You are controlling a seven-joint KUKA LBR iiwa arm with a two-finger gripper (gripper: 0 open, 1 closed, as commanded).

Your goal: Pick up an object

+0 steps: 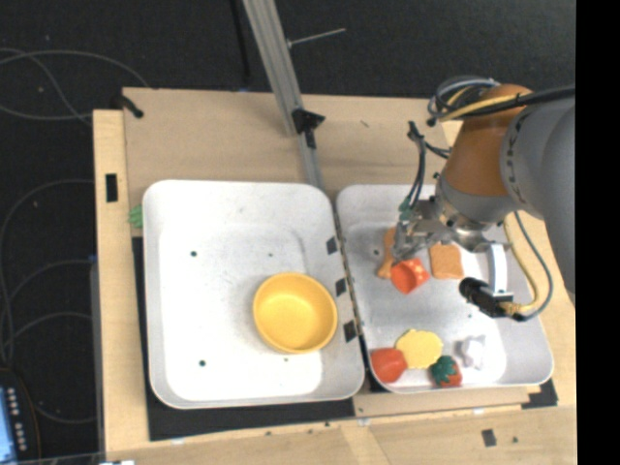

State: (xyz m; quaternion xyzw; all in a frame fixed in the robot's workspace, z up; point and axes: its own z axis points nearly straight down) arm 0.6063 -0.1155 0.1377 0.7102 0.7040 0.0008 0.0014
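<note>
In the right bin (513,356), my gripper (417,238) hangs low over a cluster of small objects. A red-orange piece (409,277) lies just below the gripper's tip. A thin orange piece (388,256) lies at its left, and a tan-orange block (447,261) at its right. The wrist hides the spot directly under the gripper. Whether anything is held cannot be made out.
Along the right bin's front lie a yellow item (418,347), a red item (389,363), a green-and-red item (446,372) and a small white item (472,351). A yellow bowl (294,312) sits in the left bin (194,221). A metal pole (281,66) slants up behind the bins.
</note>
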